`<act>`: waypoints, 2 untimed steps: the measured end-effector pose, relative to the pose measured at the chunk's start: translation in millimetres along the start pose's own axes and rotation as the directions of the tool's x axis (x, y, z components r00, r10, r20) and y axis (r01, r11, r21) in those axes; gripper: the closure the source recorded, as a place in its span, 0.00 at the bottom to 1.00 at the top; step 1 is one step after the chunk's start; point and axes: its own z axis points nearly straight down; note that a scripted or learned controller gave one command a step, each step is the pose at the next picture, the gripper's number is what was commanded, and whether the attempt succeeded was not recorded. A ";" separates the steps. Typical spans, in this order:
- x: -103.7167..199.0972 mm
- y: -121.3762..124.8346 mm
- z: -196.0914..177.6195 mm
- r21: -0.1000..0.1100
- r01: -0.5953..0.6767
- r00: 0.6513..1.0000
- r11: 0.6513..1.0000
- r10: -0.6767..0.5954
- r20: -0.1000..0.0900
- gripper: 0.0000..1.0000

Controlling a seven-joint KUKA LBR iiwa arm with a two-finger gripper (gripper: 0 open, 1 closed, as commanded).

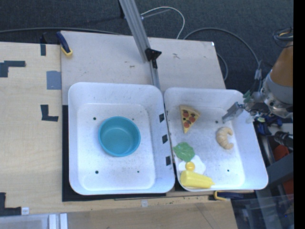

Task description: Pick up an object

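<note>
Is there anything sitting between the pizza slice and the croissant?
No. In the camera view, only bare white bin floor lies between the pizza slice and the croissant.

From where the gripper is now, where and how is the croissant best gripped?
Probably across the thick middle of the croissant, coming straight down from above. It lies flat in the right bin, curved, with tapering ends and free space on both flanks. The gripper is just above-right of it.

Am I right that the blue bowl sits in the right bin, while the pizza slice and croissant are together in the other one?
Not quite. The camera view shows the blue bowl in the left bin, not the right. The pizza slice and croissant are together in the other one, the right bin.
</note>
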 end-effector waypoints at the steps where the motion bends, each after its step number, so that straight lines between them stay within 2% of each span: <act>1: 0.0 0.0 0.0 0.000 0.000 1.000 1.000 0.000 0.000 0.00; 2: -0.2 -8.9 61.0 0.006 -0.001 1.000 1.000 0.001 -0.001 0.00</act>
